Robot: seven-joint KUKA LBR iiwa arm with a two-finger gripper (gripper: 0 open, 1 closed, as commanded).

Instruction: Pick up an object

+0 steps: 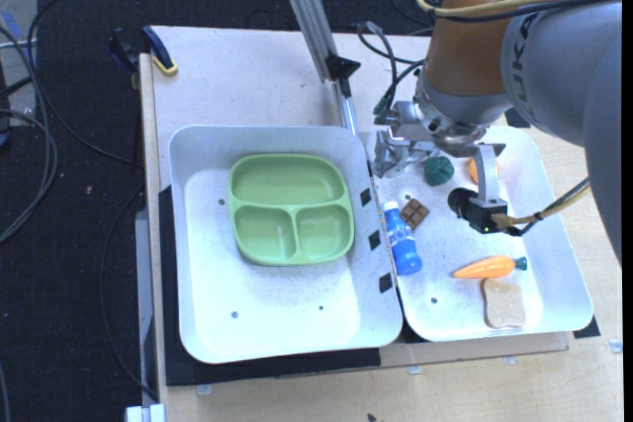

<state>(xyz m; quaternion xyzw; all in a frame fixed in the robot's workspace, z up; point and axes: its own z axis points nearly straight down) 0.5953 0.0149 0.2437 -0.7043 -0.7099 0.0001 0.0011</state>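
Gripper [394,151] hovers low, grip state unclear; nothing visibly lifted yet. Teal object [438,171] just beside it, carrot [485,267] farther off.

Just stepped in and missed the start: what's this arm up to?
The grey arm reaches in over the right bin, its tool low near the bin's back left corner, beside a dark green item. A blue bottle, a toy carrot and a tan slab lie loose there. The left bin holds a green divided plate.
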